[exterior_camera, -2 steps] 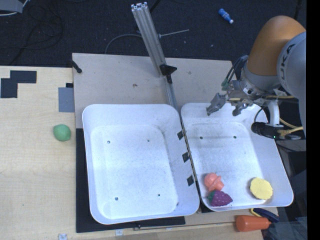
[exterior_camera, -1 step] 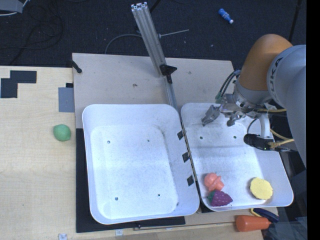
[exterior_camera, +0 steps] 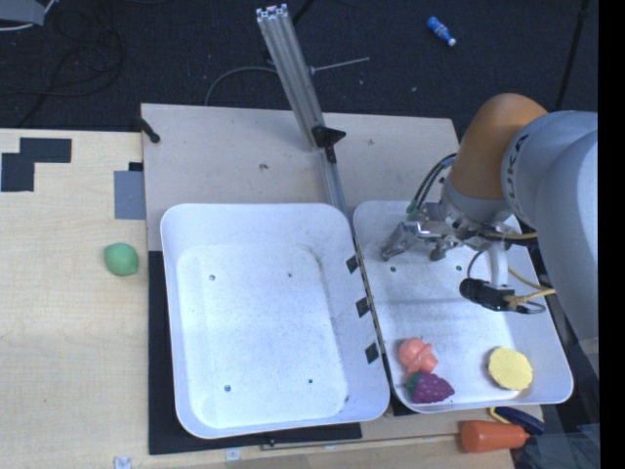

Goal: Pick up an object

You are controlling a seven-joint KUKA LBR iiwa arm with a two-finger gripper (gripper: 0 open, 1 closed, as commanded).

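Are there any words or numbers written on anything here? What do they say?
None: no word, number, label or sign can be read anywhere.
The two white bins, the yellow toy, the purple toy and the green ball are plain.
Any marking on the arm is too blurred to tell.

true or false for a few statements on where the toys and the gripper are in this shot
1. The round green ball lies in the left white bin. False: it sits on the wooden bench, left of both bins.
2. The flat yellow round piece lies in the right white bin. True.
3. The purple grape bunch touches the orange-pink toy. True.
4. The gripper hangs over the left bin. False: it is over the right bin's far end.
5. The orange carrot-shaped toy lies inside a bin. False: it lies outside, by the right bin's near edge.
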